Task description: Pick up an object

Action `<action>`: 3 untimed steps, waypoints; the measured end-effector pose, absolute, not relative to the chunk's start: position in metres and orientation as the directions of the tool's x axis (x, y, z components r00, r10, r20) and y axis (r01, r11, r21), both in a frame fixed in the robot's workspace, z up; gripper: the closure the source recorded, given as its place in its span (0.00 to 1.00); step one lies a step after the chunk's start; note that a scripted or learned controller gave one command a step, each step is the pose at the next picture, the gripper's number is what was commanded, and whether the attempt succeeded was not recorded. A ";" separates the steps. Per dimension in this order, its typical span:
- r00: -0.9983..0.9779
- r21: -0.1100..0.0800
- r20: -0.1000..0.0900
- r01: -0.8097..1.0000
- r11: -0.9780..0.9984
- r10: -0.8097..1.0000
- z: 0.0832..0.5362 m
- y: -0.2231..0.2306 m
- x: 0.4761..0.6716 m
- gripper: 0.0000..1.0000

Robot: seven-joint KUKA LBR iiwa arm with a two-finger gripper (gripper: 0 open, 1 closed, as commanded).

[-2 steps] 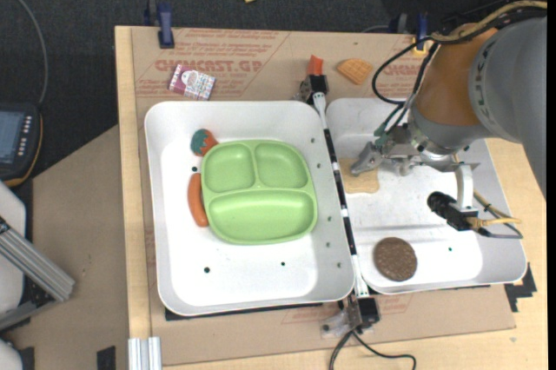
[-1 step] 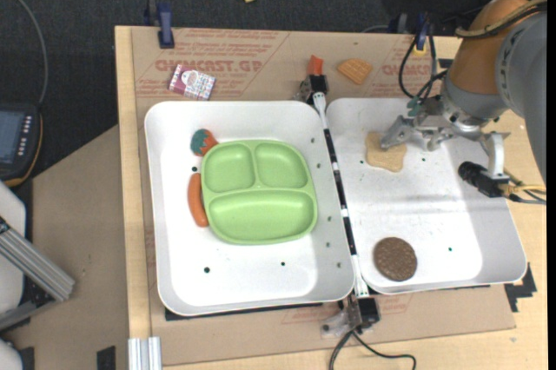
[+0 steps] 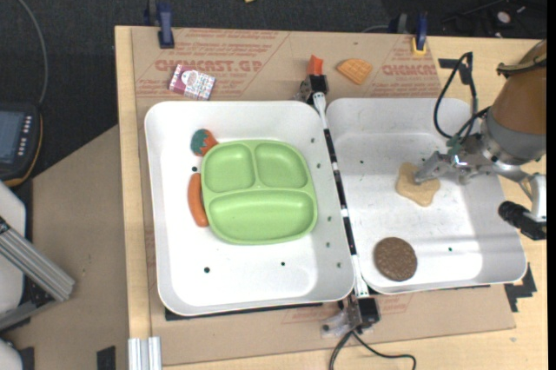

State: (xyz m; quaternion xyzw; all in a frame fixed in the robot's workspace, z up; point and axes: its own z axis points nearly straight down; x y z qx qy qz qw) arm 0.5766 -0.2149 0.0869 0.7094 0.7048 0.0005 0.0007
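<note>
- Brown round disc [image 3: 395, 259] lies nearest, by the right bin's [image 3: 486, 268] front edge, apart from the pincer.
- Green divided plate [image 3: 258, 191] fills the left bin [image 3: 243, 286]; an orange carrot-like piece [image 3: 196, 200] touches its left side.
- Open floor remains at the right bin's middle and front right.
- Tan bread-like piece [image 3: 416, 187] lies mid-bin, touching the pincer [image 3: 432, 172] tips; whether they are apart or together I cannot tell.

Grey arm [image 3: 521, 116], wrist low, leftward

Cardboard-topped bench [image 3: 261, 47] bears two white bins [image 3: 174, 273] [image 3: 486, 264], pink packet [image 3: 192, 81], orange waffle [image 3: 354, 69].
</note>
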 end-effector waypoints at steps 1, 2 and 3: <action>-0.007 0.012 -0.002 1.000 0.007 1.000 0.143 -0.172 0.655 0.00; 0.001 -0.008 0.003 1.000 -0.001 1.000 0.081 -0.152 0.607 0.00; 0.001 -0.003 0.001 1.000 -0.001 1.000 0.102 -0.156 0.580 0.00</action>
